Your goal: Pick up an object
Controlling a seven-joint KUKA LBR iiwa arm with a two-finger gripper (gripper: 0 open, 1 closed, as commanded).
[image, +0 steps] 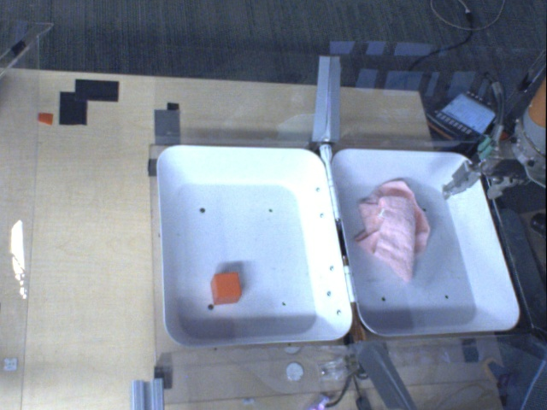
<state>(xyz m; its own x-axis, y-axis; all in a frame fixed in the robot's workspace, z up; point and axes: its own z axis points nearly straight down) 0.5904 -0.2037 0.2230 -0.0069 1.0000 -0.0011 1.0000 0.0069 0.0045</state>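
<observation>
We see a pink cloth [393,227] crumpled mid right bin [487,306]: soft, light, limp, best pinched at a raised fold. An orange block [226,288], small and stiff, sits lower left bin [179,229]. The gripper [462,178] hovers at the right bin's upper right edge, holding nothing; how far it's open we can't tell.

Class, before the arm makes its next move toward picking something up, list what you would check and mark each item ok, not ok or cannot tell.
1. Pink cloth lies crumpled in the right bin, apart from its walls: ok.
2. Orange block sits in the left bin, alone: ok.
3. End effector is at the right bin's upper right rim, beside the cloth, not over it: not ok.
4. Nothing held between its fingers: cannot tell.
5. End effector height above the bin: cannot tell.
</observation>
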